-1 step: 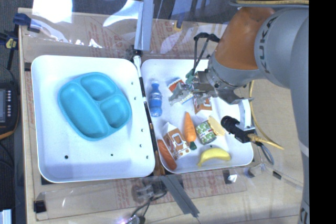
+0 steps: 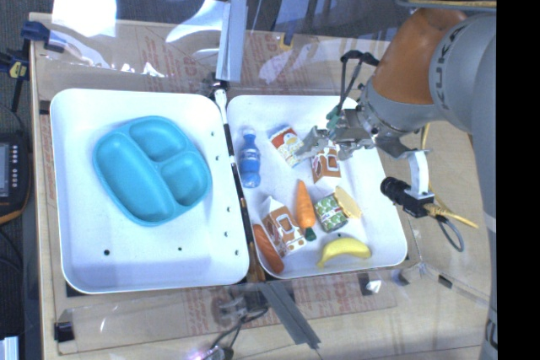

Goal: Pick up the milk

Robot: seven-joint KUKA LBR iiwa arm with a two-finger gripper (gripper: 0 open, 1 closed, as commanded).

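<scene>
In the right bin [image 2: 384,253], your end effector [image 2: 331,137] hovers beside a milk carton [image 2: 285,143]; its opening you cannot tell.

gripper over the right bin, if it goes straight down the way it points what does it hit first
Most likely the small brown-and-white carton right under the gripper, though depth is hard to judge from this slanted view. The red-and-white carton lies just beside that line.

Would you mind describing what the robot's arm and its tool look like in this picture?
The arm is a bulky, rounded grey body with a wide orange band above the wrist and faint lettering on the grey shell. The tool at its end is a small dark metal assembly. A thin black cable loops above it, and a black cylindrical fitting sits on a white bracket beside the wrist.
</scene>
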